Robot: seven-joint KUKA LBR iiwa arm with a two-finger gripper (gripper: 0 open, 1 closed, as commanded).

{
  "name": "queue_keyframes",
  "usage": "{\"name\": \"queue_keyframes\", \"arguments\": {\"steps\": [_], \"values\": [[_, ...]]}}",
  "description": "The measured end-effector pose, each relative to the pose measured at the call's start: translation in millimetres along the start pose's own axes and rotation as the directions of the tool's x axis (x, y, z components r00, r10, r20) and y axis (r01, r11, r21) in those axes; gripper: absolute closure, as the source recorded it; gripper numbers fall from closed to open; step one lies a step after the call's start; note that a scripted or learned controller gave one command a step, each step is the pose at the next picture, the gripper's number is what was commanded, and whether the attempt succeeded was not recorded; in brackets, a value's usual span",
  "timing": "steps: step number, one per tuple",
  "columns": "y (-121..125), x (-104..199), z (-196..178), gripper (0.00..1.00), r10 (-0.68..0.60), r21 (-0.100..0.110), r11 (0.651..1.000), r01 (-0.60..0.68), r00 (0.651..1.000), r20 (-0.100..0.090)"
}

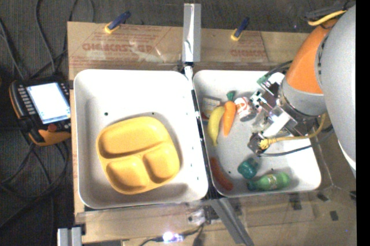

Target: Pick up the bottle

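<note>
**Bottle lies at the front of the right bin, gripper above the bin's middle**

The green bottle (269,181) lies on its side in the right bin (306,178), close to the front wall, its length running roughly along that wall. A teal thing (248,168) sits just beside its left end, touching or nearly so (the view does not settle which).

The gripper (258,101) hangs over the upper middle of the same bin, well apart from the bottle, with the arm (306,74) reaching in from the right. Whether the gripper is open or closed cannot be told from this angle, and nothing can be seen held in it. A small red-and-white thing (243,105) lies just to its left.

Further left stand a carrot (229,114) and a banana (214,123), side by side and touching or nearly so, both lengthwise. A red thing (220,175) lies by the bin's front left corner.

The left bin (87,94) holds a yellow divided tray (139,152), set at a tilt to the walls.
</note>
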State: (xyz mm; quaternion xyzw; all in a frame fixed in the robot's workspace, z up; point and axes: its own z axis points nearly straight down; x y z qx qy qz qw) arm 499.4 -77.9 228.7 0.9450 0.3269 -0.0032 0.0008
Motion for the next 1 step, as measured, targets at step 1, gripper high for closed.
{"name": "queue_keyframes", "arguments": {"steps": [1], "values": [[-0.2,0.0,0.2,0.0,0.0,0.001,1.0,0.0,1.0,0.0]]}}
